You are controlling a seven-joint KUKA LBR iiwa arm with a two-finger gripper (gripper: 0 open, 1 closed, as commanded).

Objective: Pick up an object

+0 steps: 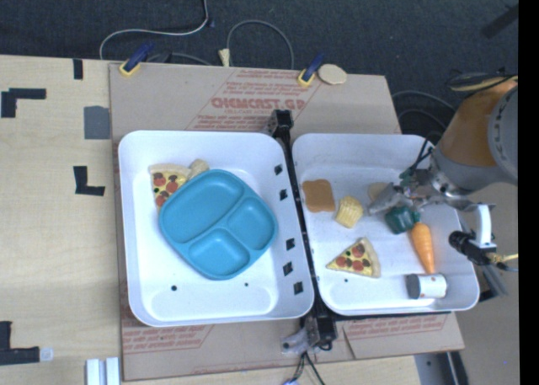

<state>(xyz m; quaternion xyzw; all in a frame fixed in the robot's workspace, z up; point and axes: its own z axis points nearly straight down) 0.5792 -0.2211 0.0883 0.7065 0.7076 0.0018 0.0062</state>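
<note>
The fingers (pixel 386 198) reach into the right bin (pixel 337 146) from three o'clock, their grey tips pointing toward nine o'clock, and whether they are spread or closed cannot be told from this slant. Nothing is seen between them. A dark green object (pixel 402 220) lies just beside them at five o'clock, and an orange carrot (pixel 423 247) lies at the green object's four o'clock. A yellow corn piece (pixel 349 211) sits near the tips at eight o'clock, with a brown bread slice (pixel 319 195) just beside it at nine o'clock. A pizza slice (pixel 357 259) lies toward the bin's six o'clock edge, and a white and grey cylinder (pixel 427 286) rests in the five o'clock corner.

The left bin (pixel 135 232) holds a blue divided plate (pixel 217 223), with a second pizza slice (pixel 167 182) partly under its ten o'clock rim.

The cardboard sheet (pixel 244 105) under both bins, on the worktop, bears red print reading "CHEMCAST GP".
</note>
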